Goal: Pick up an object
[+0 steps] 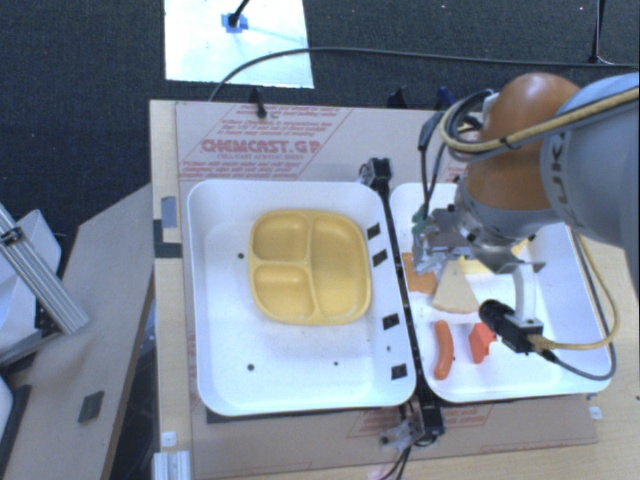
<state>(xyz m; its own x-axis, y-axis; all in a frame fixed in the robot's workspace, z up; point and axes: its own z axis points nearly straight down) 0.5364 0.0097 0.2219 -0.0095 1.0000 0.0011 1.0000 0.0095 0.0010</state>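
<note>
**Here: pincer low over the right bin's food pieces**

Nearest the camera, an orange sausage (442, 349) and a red piece (481, 342) lie in the right bin (570, 368), long axes running near to far. Just beyond, a pale wedge (455, 292). Pincer (430, 256) sits right above the wedge's far-left corner; its opening cannot be told. Nothing seen held.

The bench (120, 258) bears a printed board (260, 143) under two white bins (215, 368), side by side
</note>
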